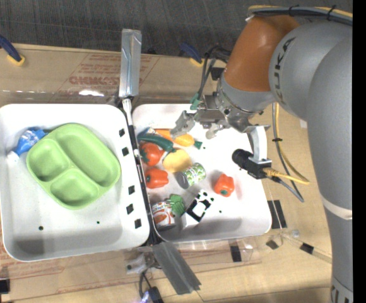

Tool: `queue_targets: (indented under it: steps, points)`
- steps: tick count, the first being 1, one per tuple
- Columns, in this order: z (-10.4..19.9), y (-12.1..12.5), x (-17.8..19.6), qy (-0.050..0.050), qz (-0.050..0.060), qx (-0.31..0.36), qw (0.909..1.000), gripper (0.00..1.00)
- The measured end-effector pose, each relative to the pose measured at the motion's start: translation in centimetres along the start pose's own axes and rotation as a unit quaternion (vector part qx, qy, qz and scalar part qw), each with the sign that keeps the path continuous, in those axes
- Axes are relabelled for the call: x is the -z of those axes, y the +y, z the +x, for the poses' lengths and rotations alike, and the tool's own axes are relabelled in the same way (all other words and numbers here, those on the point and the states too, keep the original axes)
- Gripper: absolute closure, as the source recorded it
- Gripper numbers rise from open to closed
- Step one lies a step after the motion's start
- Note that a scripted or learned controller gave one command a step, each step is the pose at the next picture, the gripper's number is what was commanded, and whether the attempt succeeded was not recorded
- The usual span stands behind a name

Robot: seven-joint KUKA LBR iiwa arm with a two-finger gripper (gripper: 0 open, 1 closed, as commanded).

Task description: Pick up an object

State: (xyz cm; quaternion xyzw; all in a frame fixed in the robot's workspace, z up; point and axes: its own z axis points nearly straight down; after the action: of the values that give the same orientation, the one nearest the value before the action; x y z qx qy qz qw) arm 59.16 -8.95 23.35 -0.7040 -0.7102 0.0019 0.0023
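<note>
The claw (194, 126) hangs over the right bin's (259, 213) upper left part, just above a yellow toy (184, 140). Whether it is clenched or released, I cannot tell.

Plastics, metal, cardboard seen.
Green tray (74, 163): matt plastic. White bins (19, 232): smooth, semi-gloss. Arm (309, 74): satin grey metal. Bench board (76, 68): matt cardboard.

We saw small toys crowded at the right bin's (259, 213) left side: a yellow lemon (176, 161), an orange pepper (157, 178), a green-striped can (194, 173), a red-labelled can (163, 214) lying sideways; an orange piece (224, 184) sat apart
</note>
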Motion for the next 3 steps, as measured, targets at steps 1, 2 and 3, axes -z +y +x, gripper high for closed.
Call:
queue_targets:
  steps: [1,2,3]
  points:
    - [-2.1,2.7,-11.0,-0.001,0.001,0.033,0.9994,0.00]
    - [-2.1,2.8,-9.9,-0.001,0.000,0.036,0.9994,1.00]
    - [-2.1,2.8,-9.9,-0.001,0.000,0.036,0.9994,0.00]
